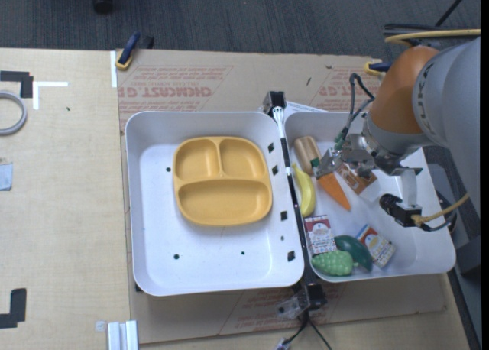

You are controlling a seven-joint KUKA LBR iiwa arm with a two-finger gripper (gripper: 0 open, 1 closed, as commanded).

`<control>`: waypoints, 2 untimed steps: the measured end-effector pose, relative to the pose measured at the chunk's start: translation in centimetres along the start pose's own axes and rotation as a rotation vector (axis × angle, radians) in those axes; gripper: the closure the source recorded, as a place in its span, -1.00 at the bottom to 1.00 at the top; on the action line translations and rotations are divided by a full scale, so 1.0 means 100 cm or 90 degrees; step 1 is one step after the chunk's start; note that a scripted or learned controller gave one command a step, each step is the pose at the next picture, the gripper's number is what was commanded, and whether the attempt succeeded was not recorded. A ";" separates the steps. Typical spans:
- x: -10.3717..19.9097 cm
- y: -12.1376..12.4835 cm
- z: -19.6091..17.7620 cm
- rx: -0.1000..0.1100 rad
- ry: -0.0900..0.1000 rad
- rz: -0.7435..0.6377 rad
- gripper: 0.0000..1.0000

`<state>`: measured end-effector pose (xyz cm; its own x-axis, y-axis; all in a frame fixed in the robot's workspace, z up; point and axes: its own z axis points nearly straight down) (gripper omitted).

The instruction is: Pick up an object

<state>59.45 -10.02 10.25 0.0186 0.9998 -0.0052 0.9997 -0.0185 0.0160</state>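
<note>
Dark carpet lies beyond a pale wooden bench (61,211), on which a sheet of cardboard (199,85) carries two shallow white bins side by side. With the yellow tray (223,180) as landmark: it is a three-compartment plate sitting flat in the upper middle of the left bin (153,264), and its compartments hold nothing. Just right of the tray, past the wall shared by the bins, the right bin (435,253) holds the loose items. Nearest the tray is a banana (306,190), lying lengthwise along that wall. Up and right of the banana lies a tan cylinder (306,152), tilted. Further right of the tray, an orange carrot (335,190) points down and right. Below the banana, lower right of the tray, lies a small red and white carton (318,234); below that sits a bumpy light green piece (333,264) touching a dark green piece (354,251), and beside those a second small carton (377,247). The grey arm with its orange band (401,92) reaches in far right of the tray, and the gripper (336,162) hangs low over the right bin, just above the carrot's upper end and beside the cylinder. Whether it is released or clenched cannot be told, and no item can be seen in its grasp. Far left of the tray, black tape marks (15,81) sit on the bench.
</note>
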 end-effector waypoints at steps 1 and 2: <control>-0.004 0.002 -0.012 -0.006 -0.006 -0.001 1.00; 0.083 0.031 -0.202 0.010 0.003 -0.156 1.00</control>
<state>62.42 -1.66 30.49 -0.2250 0.9743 -0.0018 0.9743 0.2250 -0.0001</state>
